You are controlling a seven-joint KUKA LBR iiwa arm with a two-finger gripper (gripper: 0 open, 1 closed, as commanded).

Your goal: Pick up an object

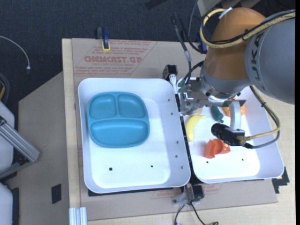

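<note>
Right bin (234,167), pick not yet made. My claw (192,106) hangs low over the yellow piece (193,124). The wrist hides it, so I cannot tell how wide it stands. Probably nothing is lifted. The red piece (215,148) lies nearby. Grasp and lift remain.

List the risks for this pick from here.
1. The yellow piece, red piece and teal piece lie close together in the right bin; a grasp may nudge a neighbour or catch two.
2. The yellow piece lies near the wall between the bins, which may crowd the grasp.
</note>
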